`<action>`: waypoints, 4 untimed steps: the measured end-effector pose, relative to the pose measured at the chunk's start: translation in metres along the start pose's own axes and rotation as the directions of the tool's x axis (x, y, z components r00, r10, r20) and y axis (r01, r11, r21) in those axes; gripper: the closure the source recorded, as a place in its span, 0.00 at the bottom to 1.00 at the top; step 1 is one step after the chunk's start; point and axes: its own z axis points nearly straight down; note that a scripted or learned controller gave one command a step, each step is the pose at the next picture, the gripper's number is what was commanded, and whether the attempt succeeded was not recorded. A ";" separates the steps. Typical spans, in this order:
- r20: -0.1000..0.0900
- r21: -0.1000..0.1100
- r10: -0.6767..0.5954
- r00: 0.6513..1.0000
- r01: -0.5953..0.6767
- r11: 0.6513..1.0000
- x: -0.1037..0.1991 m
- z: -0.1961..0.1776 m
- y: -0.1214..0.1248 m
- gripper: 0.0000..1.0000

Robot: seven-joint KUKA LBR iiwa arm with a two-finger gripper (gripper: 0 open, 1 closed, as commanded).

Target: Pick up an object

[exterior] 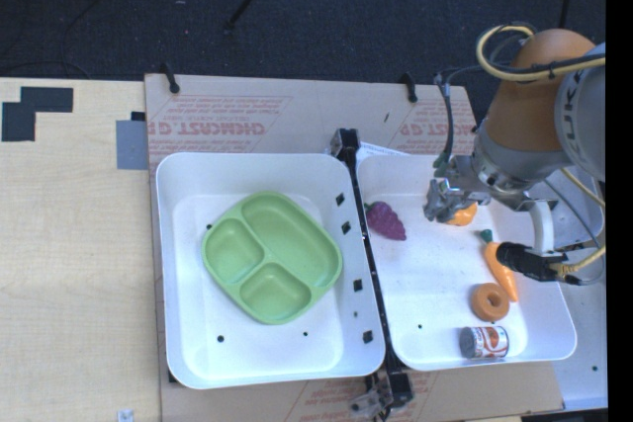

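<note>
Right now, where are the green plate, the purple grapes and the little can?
green plate point(272, 257), camera view, middle ridge
purple grapes point(386, 220), camera view, middle of bunch
can point(484, 342), camera view, label

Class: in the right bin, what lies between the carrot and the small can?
In the camera view, the orange doughnut-shaped ring lies between the carrot and the can.

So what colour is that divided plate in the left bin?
Light green, all over. The camera view shows the divided plate plainly, lying in the left bin.
</note>
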 end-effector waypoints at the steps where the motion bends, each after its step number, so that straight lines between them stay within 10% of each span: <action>1: 0.000 0.000 -0.007 1.000 0.007 1.000 -0.003 -0.042 0.002 1.00; 2: -0.001 0.001 -0.006 1.000 0.006 1.000 -0.004 -0.089 0.002 1.00; 4: -0.002 0.007 -0.009 1.000 0.009 1.000 0.086 -0.067 -0.032 1.00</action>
